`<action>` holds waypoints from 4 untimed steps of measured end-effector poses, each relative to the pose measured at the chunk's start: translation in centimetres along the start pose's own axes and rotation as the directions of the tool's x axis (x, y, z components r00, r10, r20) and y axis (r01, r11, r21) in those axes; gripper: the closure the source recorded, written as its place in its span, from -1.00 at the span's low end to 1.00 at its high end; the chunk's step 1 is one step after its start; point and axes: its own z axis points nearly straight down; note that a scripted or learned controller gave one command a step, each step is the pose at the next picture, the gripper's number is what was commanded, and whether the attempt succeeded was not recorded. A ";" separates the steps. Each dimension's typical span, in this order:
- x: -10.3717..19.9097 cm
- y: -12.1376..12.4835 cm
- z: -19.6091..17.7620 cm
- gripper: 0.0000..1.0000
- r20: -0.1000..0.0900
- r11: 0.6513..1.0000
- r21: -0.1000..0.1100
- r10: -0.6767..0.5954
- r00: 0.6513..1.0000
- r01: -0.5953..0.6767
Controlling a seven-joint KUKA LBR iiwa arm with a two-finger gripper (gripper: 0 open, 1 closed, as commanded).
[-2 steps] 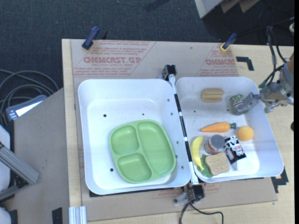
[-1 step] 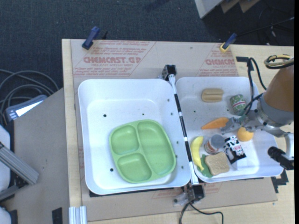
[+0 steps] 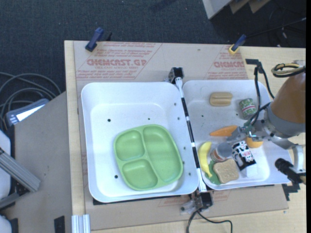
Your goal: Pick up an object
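The right bin [image 3: 257,176] holds several toy foods. A tan bun [image 3: 221,99] and a green can [image 3: 248,108] lie at the back. An orange carrot [image 3: 224,130] lies mid-bin, with a yellow banana [image 3: 204,158] along the left wall. A toast slice [image 3: 226,171] sits at the front, beside a black-and-white cow-patterned piece [image 3: 242,153] and a small brown cup [image 3: 219,153]. My gripper [image 3: 249,131] hangs low at the carrot's right end, above a small orange piece [image 3: 254,141]. The grey arm with its orange band [image 3: 290,103] comes in from the right.
A green divided plate [image 3: 147,156] lies in the left bin [image 3: 97,101]. Black clips [image 3: 176,74] join the bins along the shared wall. Blue and yellow clamps [image 3: 94,39] hold the cardboard sheet at the back. Cables lie on the floor at left.
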 end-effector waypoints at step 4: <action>7.4 6.2 2.3 -1.00 -0.010 1.000 0.031 0.003 1.000 -0.002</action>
